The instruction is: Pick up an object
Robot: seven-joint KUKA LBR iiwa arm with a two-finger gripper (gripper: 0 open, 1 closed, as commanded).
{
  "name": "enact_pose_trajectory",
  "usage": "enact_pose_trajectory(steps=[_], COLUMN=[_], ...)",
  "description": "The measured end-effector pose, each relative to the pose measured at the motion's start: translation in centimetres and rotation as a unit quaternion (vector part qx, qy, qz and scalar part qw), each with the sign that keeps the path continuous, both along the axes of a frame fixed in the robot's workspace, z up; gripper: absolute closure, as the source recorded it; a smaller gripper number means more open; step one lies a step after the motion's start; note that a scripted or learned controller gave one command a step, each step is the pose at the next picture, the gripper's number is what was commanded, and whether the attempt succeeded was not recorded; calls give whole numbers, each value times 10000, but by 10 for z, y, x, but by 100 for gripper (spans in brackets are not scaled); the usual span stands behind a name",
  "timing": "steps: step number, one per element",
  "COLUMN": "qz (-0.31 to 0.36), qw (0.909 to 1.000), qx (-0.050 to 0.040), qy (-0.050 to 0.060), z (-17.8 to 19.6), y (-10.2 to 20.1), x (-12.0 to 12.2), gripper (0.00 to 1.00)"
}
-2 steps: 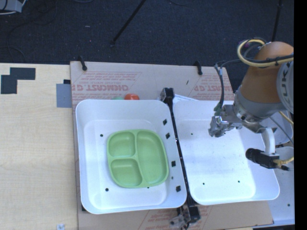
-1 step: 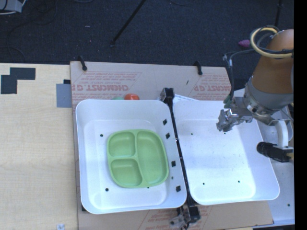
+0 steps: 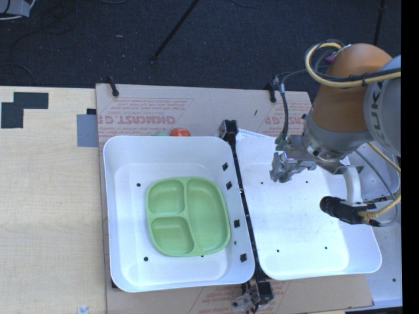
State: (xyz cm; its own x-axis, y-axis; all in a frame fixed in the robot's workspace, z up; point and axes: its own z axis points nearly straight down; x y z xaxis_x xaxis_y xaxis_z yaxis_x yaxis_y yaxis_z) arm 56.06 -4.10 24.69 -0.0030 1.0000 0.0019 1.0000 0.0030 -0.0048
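A light green divided plate point(image 3: 188, 216) lies flat in the middle of the left bin point(image 3: 124, 267). My gripper point(image 3: 283, 173) hangs over the upper part of the right bin point(image 3: 366, 260), well to the right of the plate and past the divider between the bins. The arm's orange band point(image 3: 350, 61) sits above it at the right. Nothing shows between the gripper's tips, which are small and dark against the bin floor.
A small orange object point(image 3: 179, 133) and a bit of green beside it lie on the cardboard just behind the left bin's far rim. A black divider bar point(image 3: 237, 195) runs between the bins. Cables and a black fitting point(image 3: 344, 209) hang over the right bin.
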Motion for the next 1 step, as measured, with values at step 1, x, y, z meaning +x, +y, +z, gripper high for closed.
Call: enact_pose_trajectory(steps=[1], qz=[11], qw=[10000], qx=[4], qy=[2], z=[-3], y=[62], x=[0], gripper=[100])
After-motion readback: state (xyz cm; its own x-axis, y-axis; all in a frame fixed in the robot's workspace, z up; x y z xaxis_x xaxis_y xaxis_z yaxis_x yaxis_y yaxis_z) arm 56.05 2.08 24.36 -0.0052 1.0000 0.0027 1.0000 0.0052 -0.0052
